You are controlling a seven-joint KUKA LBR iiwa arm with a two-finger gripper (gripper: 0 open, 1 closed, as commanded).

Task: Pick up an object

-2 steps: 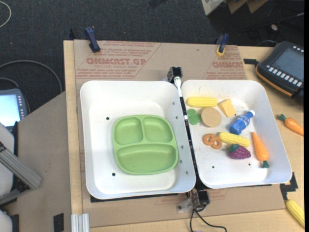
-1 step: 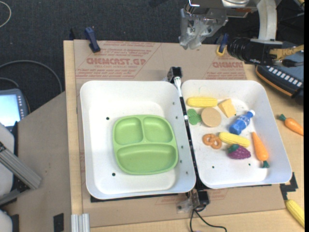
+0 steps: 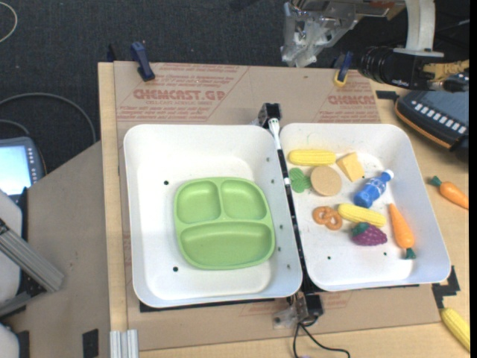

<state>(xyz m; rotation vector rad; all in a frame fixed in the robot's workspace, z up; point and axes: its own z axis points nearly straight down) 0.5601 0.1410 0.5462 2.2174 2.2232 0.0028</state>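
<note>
The right bin (image 3: 425, 263) holds several toy foods: a yellow corn cob (image 3: 311, 156), a cheese wedge (image 3: 350, 165), a tan round cracker (image 3: 325, 180), a green leafy piece (image 3: 299, 180), a blue bottle (image 3: 371, 189), a pretzel (image 3: 326, 216), a yellow banana (image 3: 361, 214), purple grapes (image 3: 369, 235) and an orange carrot (image 3: 402, 227). My gripper (image 3: 304, 42) hangs high at the top of the view, beyond the far edge of the bench and well clear of both bins. Nothing is seen in it.
The left bin (image 3: 145, 162) holds a green divided plate (image 3: 222, 222). A second carrot (image 3: 452, 192) and a yellow toy (image 3: 456, 325) lie on the bench right of the bins. Blue clamps (image 3: 141, 60) (image 3: 342, 68) stand on the cardboard's far edge.
</note>
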